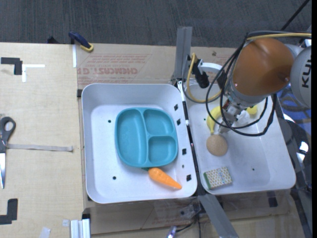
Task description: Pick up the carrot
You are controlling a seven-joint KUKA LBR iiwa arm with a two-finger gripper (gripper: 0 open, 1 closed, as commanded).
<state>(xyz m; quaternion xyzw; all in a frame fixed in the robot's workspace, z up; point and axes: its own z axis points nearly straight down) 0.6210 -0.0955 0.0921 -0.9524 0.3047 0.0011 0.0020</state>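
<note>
The orange carrot [164, 178] lies in the left bin [94, 133], against the near edge of a teal divided plate [147, 137], pointing toward the lower right. My gripper [226, 124] hangs over the right bin [267, 167], well to the right of the carrot and just above a tan round object [216, 145]. The orange-banded wrist hides most of the gripper from above.
In the right bin, a yellow banana-like item [214, 117] lies partly under the arm, and a green speckled block [217, 177] sits near the front left corner. Cables loop around the wrist. Scissors [5, 143] lie on the bench at far left.
</note>
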